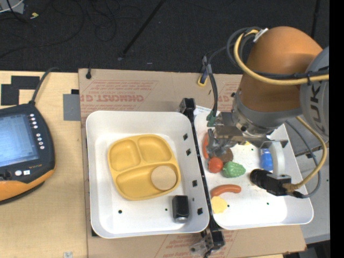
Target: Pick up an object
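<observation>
My gripper (219, 145) reaches down into the right bin (279, 215), near its left wall. Just below it lie a red tomato-like ball (215, 165) and a green leafy toy (234, 170). A thin orange-red piece (206, 144) shows at the gripper's left side, and a brownish piece (228, 156) sits right under it. Nearer the front lie a red sausage (226, 189) and a yellow piece (218, 205). A blue object (266, 159) lies to the right, partly behind the arm.
The left bin (102, 198) holds a yellow divided plate (129, 160) with a beige disc (163, 177) on it, and a black block (180, 207) near its front right corner. A black divider (194, 160) separates the bins. A tablet-like pendant (21, 147) lies far left.
</observation>
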Robot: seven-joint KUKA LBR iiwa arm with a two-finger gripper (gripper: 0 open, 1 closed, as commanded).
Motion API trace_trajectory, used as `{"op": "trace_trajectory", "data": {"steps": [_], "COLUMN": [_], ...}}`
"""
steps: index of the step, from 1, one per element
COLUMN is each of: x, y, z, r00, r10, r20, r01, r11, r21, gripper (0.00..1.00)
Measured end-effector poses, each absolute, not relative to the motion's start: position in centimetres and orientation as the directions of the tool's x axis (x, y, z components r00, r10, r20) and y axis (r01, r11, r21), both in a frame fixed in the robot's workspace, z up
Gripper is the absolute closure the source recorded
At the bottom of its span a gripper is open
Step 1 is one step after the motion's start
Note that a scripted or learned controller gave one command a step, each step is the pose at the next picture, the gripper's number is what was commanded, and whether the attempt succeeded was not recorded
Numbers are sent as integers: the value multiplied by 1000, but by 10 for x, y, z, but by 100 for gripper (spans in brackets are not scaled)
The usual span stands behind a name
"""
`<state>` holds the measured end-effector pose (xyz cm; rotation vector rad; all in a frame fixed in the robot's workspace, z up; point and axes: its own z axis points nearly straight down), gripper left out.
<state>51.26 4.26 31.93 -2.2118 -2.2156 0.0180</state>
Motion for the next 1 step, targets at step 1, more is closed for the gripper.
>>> {"op": "trace_trajectory", "data": {"steps": [1], "x": [475], "y": [17], "z": [423], "r00": [0], "r10": [1000], "r20": [1], "r01": [1000], "r11": [0], "r21": [7], "gripper": [100]}}
